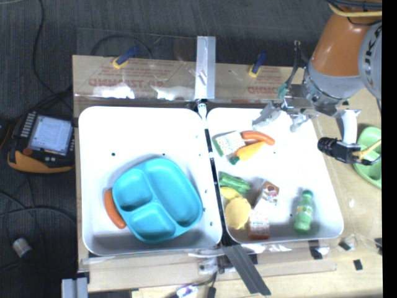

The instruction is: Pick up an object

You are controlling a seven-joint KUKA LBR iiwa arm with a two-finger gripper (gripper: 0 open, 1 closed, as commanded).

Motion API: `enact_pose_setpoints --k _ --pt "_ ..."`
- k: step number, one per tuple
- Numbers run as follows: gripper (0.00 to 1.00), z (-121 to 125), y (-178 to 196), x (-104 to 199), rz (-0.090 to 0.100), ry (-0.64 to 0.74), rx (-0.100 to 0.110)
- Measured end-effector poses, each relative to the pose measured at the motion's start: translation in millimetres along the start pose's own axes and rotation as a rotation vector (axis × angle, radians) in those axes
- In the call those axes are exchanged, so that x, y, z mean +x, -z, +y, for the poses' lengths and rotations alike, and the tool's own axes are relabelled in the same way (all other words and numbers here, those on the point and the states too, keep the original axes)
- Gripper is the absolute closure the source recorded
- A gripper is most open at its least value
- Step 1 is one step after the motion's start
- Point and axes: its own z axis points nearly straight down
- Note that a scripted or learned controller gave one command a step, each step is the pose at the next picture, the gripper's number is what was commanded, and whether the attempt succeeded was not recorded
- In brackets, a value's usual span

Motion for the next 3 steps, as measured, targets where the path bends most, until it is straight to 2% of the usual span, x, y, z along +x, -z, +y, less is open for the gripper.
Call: enact_pose_setpoints --k 1,2,3 --pt "0.0 -59 28 0 -0.002 0.291 -0.002" --pt "0.0 -15 -97 -8 0.0 0.351 0.001" --pt "0.0 -28 -31 11 -0.001 0.423 -0.003"
